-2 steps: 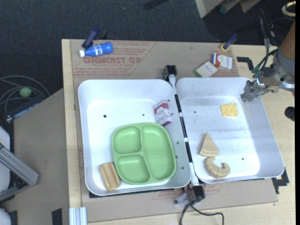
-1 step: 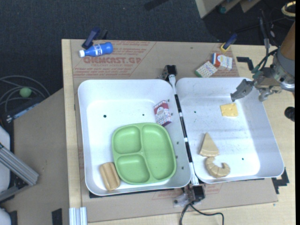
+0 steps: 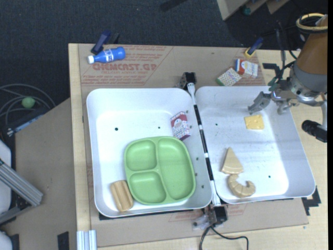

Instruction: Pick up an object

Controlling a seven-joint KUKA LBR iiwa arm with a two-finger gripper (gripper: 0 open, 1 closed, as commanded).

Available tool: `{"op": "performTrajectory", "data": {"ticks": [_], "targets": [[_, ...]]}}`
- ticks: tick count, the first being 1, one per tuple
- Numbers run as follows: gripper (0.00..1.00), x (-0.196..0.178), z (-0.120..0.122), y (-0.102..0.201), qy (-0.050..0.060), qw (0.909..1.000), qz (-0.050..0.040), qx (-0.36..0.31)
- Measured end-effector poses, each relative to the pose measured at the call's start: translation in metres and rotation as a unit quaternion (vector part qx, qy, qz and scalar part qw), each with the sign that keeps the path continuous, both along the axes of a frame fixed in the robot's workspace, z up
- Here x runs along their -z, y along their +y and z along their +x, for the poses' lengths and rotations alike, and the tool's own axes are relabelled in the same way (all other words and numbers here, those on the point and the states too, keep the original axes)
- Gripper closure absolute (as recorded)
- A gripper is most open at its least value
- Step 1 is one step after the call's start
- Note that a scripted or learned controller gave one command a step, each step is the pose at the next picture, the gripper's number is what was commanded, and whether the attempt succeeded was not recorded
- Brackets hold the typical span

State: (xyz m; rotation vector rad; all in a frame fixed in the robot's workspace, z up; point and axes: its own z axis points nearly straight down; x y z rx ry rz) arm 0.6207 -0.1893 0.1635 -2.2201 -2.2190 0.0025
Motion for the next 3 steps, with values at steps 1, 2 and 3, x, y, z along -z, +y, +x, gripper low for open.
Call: {"op": "performTrajectory", "data": {"ticks": [1,2,3], "targets": [[0.00,0.080,0.011,-0.015,0.001,1.0000,0.0002,0.000],[1.00,0.066,0.014,-0.016,-0.005,1.0000,-0.0022,0.000],[0.00,0.068,0.013,-0.015,-0.003,1.0000,-0.0014,0.000]]}}
